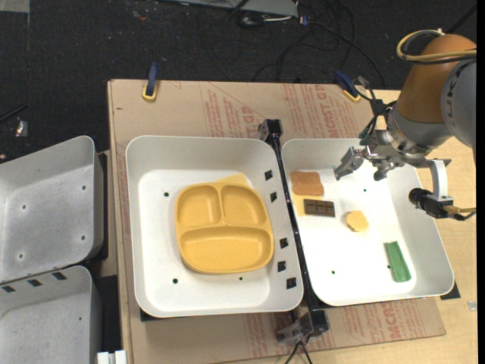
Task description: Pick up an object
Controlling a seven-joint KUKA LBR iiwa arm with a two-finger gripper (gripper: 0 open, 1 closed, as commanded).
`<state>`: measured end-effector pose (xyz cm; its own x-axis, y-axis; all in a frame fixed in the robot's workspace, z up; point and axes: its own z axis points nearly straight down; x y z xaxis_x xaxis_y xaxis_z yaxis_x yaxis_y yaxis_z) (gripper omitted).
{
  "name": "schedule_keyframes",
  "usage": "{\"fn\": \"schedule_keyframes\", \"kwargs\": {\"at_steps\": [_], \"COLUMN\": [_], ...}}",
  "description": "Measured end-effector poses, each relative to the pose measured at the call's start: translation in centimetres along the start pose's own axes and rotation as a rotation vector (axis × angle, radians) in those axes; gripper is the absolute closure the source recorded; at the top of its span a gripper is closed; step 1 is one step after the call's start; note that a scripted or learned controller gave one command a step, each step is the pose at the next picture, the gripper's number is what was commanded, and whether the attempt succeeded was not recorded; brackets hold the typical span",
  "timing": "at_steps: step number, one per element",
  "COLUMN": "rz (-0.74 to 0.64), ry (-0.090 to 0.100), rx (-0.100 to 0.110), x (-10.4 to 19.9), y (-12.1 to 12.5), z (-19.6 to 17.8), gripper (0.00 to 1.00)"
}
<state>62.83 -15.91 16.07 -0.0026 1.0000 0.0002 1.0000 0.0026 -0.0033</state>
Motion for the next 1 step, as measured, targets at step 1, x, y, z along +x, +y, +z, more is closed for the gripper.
{"fn": "schedule_keyframes", "kwargs": {"at_steps": [1], "rz": [0.004], "ry": [0.0], "rx": [0.001], "x": [-0.56], "y": [0.19], "z": [6.18], "gripper": [0.0]}}
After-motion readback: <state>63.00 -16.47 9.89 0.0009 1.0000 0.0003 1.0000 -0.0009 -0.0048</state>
